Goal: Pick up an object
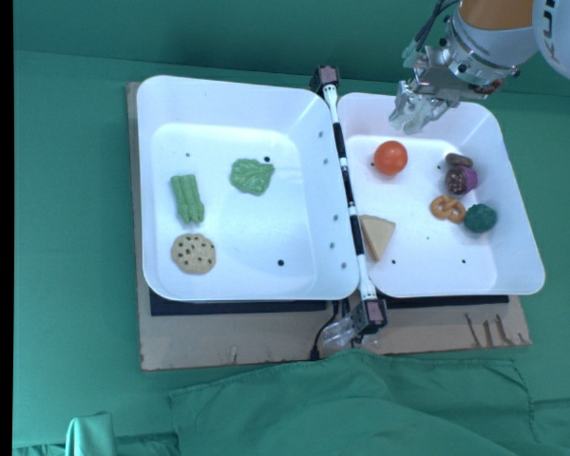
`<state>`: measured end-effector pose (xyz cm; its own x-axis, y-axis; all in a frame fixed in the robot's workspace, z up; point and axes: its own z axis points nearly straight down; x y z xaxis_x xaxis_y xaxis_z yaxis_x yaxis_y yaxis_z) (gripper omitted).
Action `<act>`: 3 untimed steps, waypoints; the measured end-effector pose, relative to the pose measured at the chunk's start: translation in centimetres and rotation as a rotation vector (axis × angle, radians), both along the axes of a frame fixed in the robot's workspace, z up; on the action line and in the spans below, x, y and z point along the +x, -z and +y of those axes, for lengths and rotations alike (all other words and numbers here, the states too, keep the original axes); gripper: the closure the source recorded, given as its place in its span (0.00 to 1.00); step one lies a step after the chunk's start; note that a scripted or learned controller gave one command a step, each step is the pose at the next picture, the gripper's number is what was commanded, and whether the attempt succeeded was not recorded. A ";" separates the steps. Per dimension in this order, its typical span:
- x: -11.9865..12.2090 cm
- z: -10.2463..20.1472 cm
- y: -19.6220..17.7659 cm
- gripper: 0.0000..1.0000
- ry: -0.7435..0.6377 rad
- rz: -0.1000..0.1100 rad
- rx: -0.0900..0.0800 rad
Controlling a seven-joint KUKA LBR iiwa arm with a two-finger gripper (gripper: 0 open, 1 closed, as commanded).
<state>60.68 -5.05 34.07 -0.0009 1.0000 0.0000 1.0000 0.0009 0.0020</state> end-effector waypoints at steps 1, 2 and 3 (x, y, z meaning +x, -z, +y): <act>1.7 1.0 2.8 1.00 0.003 0.001 -0.001; 1.2 1.8 1.5 1.00 0.003 -0.005 -0.001; 0.1 0.9 2.7 1.00 0.005 0.000 -0.002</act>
